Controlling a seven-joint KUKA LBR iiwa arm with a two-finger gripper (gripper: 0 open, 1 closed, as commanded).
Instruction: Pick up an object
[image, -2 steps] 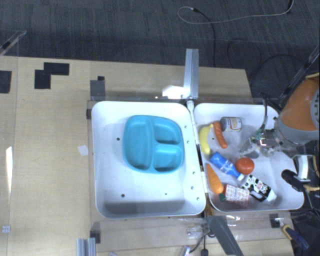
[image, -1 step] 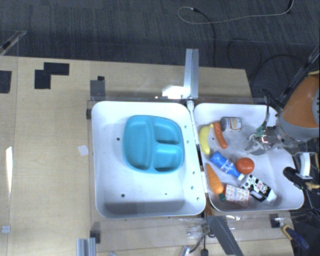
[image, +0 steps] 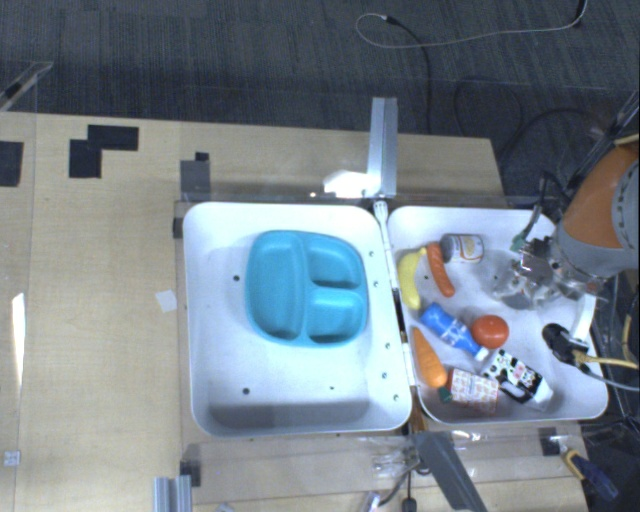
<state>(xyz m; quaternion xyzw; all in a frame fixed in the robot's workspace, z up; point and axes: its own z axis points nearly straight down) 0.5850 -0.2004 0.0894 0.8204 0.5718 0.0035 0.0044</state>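
We judge the pickup not yet done: our pincer (image: 527, 280) hangs low in the right bin (image: 600, 405), grip unreadable, the tomato (image: 490, 328) and bottle (image: 447, 328) lying just beside it

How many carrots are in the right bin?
2. One carrot lies near the bin's top left beside the banana; the other carrot lies at the lower left edge. More could be hidden under the arm.
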